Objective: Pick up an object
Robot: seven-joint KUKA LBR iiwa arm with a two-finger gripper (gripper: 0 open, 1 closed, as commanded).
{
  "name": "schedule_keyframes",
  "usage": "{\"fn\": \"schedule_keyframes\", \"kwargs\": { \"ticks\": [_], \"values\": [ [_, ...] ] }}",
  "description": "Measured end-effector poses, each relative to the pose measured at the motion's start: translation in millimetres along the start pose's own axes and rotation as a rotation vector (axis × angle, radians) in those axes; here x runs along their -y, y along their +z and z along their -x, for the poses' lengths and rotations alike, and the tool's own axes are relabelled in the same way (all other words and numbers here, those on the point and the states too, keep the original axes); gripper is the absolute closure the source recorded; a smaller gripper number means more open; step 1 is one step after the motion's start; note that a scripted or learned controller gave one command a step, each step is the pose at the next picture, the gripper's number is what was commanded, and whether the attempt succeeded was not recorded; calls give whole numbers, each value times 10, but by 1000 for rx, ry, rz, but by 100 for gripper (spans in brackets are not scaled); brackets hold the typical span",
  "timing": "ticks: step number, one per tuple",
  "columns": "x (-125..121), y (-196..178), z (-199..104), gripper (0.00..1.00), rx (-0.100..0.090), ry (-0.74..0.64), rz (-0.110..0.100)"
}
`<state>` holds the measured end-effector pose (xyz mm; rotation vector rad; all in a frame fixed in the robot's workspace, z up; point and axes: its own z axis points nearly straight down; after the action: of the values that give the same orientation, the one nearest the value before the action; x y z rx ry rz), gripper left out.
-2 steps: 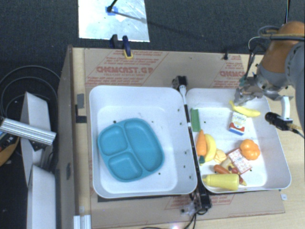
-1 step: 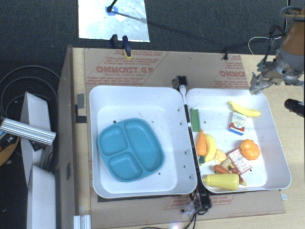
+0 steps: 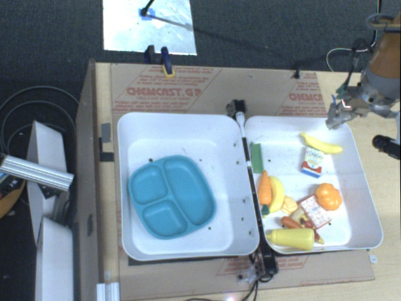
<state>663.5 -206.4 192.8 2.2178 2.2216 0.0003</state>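
Tray, blue, sits mid-frame in the left bin. Right bin crowds toys low: carrot, orange, bottle; banana lies upper-right near the rim. Gripper hovers over that rim.

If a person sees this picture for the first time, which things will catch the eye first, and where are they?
The blue divided tray stands out first, lying alone in the left white bin. Next comes the heap of bright toy food in the right white bin: a carrot, an orange pumpkin, a yellow bottle and a banana. The gripper is over that bin's far right corner.
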Motion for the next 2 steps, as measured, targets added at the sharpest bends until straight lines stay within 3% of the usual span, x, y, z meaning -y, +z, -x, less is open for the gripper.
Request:
{"fn": "schedule_keyframes", "kwargs": {
  "ticks": [1, 2],
  "values": [
    [-59, -97, -5, 100, 0, -2, 2],
    [-57, 50, -269, 100, -1, -5, 0]
  ]
}}
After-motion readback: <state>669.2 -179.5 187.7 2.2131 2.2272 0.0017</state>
